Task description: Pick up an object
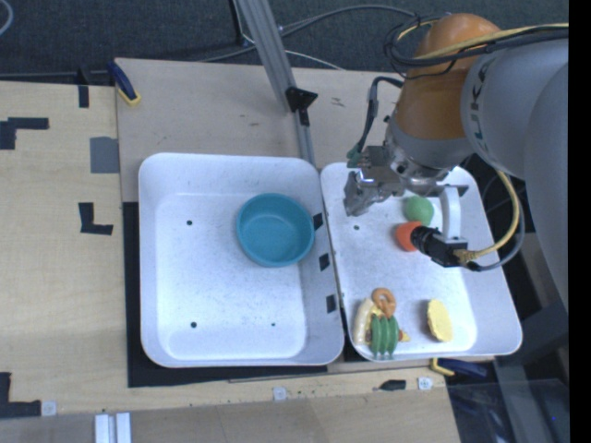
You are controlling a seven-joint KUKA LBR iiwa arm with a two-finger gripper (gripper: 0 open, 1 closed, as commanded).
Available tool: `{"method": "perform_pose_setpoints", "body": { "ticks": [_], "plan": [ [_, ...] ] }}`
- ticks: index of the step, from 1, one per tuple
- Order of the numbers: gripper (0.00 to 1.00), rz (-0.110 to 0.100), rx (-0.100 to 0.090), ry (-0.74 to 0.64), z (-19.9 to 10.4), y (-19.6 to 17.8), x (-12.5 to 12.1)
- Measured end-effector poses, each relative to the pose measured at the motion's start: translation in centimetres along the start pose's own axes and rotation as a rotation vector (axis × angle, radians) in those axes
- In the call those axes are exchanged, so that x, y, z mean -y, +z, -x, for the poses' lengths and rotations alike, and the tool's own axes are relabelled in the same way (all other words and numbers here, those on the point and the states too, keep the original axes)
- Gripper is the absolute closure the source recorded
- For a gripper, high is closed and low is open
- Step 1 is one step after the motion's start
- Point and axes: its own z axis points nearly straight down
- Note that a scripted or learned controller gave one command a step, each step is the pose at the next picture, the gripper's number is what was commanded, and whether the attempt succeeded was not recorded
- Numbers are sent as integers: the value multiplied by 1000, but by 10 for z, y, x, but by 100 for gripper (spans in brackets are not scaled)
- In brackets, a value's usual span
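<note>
Nearest the front edge of the counter [65, 275], in the right bin [494, 340], lie three small things along that bin's near rim: a yellow and green toy like a corn cob [379, 330] with an orange pretzel-shaped piece [383, 300] touching its far end, and, apart toward the right corner, a yellow oval piece [440, 321]. The left bin [175, 275] sits just beside the right one, their rims touching along the middle. A blue bowl [274, 230] stands upright in the left bin, toward its far right part.

Farther back in the right bin, a red-orange ball [405, 236] lies just beside a green ball [418, 209], both partly covered by the arm's black fitting and cable. The pincer [358, 199] hangs over the far left part of the right bin, near the shared rim, well apart from the near pieces. Its fingers are blurred and dark, so I cannot tell how they stand, and nothing shows between them. The grey arm with its orange band [443, 72] rises behind, over the counter's far right corner.
</note>
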Motion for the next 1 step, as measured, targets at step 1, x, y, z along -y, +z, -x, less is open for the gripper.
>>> {"method": "perform_pose_setpoints", "body": {
  "ticks": [1],
  "plan": [
    [100,-2,1,0,-52,14,-8]
  ]
}}
